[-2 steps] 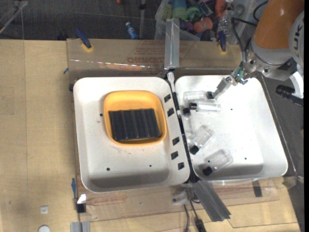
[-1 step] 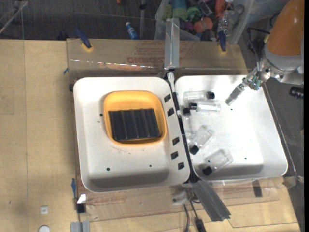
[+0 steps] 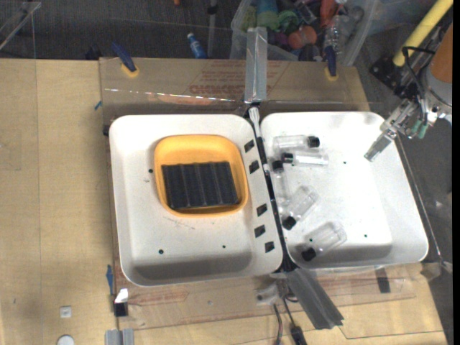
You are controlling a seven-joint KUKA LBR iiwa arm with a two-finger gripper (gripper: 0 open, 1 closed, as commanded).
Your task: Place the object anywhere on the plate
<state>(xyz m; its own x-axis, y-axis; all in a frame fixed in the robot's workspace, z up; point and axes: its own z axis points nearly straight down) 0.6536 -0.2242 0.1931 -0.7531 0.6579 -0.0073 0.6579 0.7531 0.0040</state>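
- Bench (image 3: 50, 192): light wood, carries both bins; far edge behind it is cluttered with a crate of coloured toys (image 3: 302, 9).
- Left bin (image 3: 133, 214): white, shallow, well away from the gripper on its far side, across the divider.
- Right bin (image 3: 374, 207): white, shallow; the gripper hangs over its upper outer corner.
- Plate (image 3: 200, 172): orange, rounded-square, sits in the left bin; a dark ribbed insert (image 3: 199, 185) lies on it. Well apart from the gripper.
- Arm (image 3: 440, 63): comes in at the top right corner, mostly cut off by the frame.
- Gripper (image 3: 376, 149): angled down toward the bin centre, nothing visible between its tips; can't tell whether the fingers are wide or narrow, too small and blurred.
- Clear tubes with black caps, all in the right bin, on the plate side of the gripper: two near the top (image 3: 298, 144) (image 3: 298, 160), one mid (image 3: 298, 205), one lowest (image 3: 322, 239). None on the plate, none touching the gripper.
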